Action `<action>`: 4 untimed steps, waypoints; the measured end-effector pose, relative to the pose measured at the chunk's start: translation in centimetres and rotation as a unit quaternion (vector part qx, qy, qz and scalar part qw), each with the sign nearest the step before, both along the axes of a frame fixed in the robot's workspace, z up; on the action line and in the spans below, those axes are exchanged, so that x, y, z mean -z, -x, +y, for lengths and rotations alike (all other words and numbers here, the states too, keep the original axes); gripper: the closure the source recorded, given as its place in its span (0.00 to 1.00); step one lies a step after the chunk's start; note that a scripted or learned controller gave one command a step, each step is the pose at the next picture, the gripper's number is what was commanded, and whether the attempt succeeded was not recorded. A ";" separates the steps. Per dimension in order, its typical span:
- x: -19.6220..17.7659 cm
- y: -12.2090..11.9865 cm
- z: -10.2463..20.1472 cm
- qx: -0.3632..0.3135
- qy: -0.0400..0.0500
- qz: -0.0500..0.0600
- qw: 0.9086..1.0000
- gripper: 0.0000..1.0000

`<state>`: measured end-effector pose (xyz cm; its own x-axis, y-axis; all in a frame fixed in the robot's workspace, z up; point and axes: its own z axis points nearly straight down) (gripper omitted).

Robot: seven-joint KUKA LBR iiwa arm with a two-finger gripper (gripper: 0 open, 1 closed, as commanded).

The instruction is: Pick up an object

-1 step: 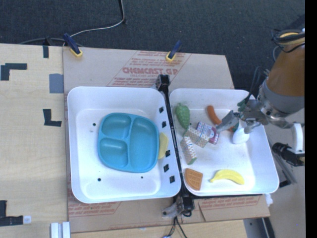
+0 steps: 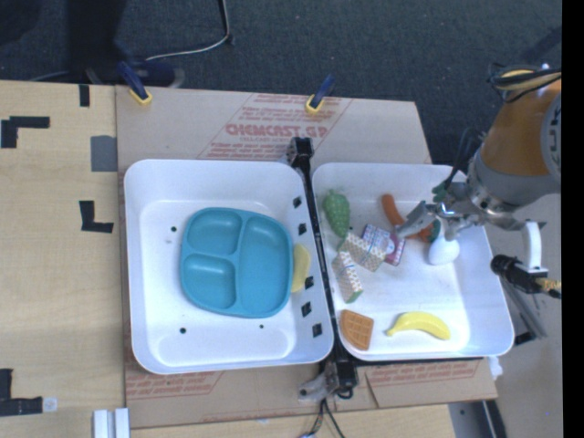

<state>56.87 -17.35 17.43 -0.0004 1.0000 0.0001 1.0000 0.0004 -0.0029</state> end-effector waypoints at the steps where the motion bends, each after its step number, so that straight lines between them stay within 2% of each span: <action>1: 8.4 -3.0 -0.4 -0.001 -0.001 -0.003 1.000 0.00; 2: 8.4 -9.9 2.0 -0.001 0.001 -0.008 1.000 0.00; 3: 8.4 -9.1 4.1 0.000 0.002 -0.008 1.000 0.00; 4: 8.1 -8.3 5.1 0.003 0.008 -0.014 1.000 0.00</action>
<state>65.15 -12.27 9.37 0.0052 0.9999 -0.0155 0.9997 -0.0048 0.0246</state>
